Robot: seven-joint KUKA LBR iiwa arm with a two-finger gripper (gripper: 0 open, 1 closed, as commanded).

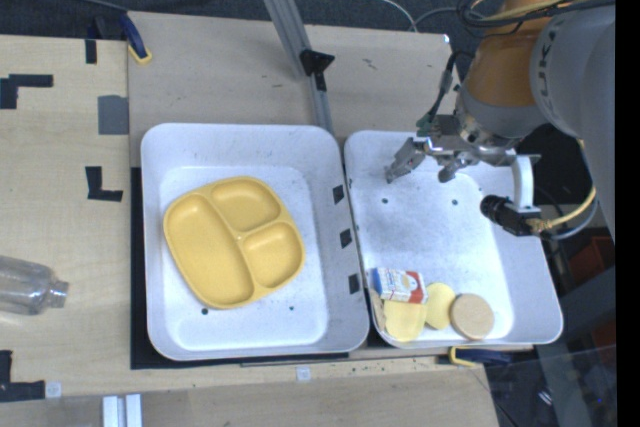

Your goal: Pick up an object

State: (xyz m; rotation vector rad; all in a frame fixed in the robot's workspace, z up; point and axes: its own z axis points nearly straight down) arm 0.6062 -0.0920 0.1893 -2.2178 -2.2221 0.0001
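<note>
Fingers (424, 165) spread, empty, above right bin (520, 255); yellow tray (233, 241) in left bin (160, 215).

right bin middle (440, 235): bare, open to reach
near edge: carton (398, 284), yellow pieces (408, 319), round disc (472, 315) crowd it

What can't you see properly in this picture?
- The clear plastic bottle: the camera view's left edge cuts it off.
- The print on the small red and white carton: too small to read.
- The yellow pieces beside the round tan piece: too blurred to name, and they overlap.
- The arm: the right edge cuts it off.
- The gripper: open, but its fingertips are blurry.
</note>
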